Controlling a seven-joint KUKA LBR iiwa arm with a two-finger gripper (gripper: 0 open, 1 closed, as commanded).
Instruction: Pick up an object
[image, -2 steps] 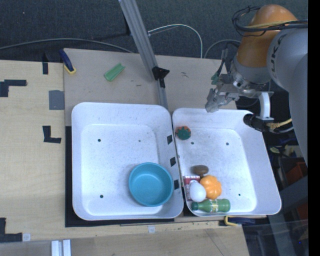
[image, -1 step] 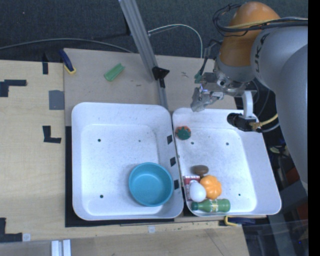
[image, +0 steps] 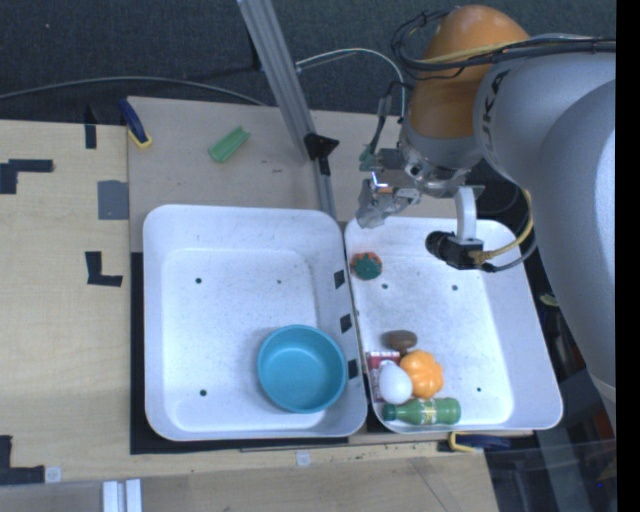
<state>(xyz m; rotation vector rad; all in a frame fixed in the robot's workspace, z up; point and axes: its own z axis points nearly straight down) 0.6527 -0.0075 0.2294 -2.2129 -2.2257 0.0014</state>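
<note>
White plastic, two shallow bins side by side on a pale wooden table (image: 60, 330).

Left bin (image: 180, 250): one blue bowl (image: 301, 368), upright, near the front right corner.

Right bin (image: 500, 340): small teal and red object (image: 367, 265) alone near the back left corner, beside the wall shared with the left bin. A cluster sits at the front left: brown oval piece (image: 401, 340), orange pumpkin-like toy (image: 422, 373) just in front of it, white egg-shaped item (image: 395, 384) touching the orange toy's left side, red and white item (image: 379, 360) partly hidden behind the egg, green bottle (image: 425, 411) lying on its side along the front wall.

Arm (image: 540, 110): grey with an orange band, entering from the right. End effector (image: 377, 212) hangs above the back left corner of the right bin, just behind the teal and red object and apart from it. Nothing is visible between its fingers; I cannot tell how wide they stand.

Table, behind the bins: green block (image: 228, 144), and a blue and yellow clamp (image: 135, 124) at the board's back left corner.
</note>
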